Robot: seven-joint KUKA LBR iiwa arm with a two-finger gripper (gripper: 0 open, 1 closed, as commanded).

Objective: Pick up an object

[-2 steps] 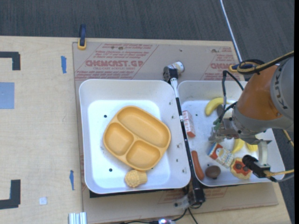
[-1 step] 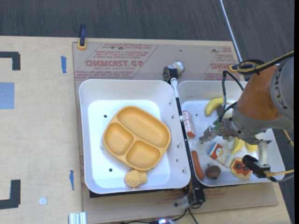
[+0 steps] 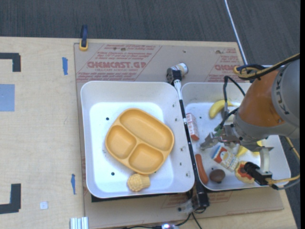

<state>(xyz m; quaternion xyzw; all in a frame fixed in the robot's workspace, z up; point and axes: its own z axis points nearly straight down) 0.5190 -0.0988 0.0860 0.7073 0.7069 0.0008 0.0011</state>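
Observation:
My gripper [image 3: 213, 140] hangs low over the middle of the right bin [image 3: 284, 166], at the end of the grey arm with its orange band. Just below it lies a small red, white and blue packet [image 3: 225, 157]. A banana [image 3: 217, 109] lies at the bin's far side, above the gripper. A red sausage [image 3: 201, 170] and a brown round object [image 3: 217, 175] rest near the front wall. A yellow and red toy [image 3: 245, 171] sits at the front right. A small red and white tube [image 3: 191, 127] lies along the left wall.
The left bin [image 3: 90, 128] holds a yellow divided plate [image 3: 139, 140] and a corn cob [image 3: 138, 182] by its front wall. A black divider rail [image 3: 183, 123] runs between the bins. Cables loop around the arm at the right.

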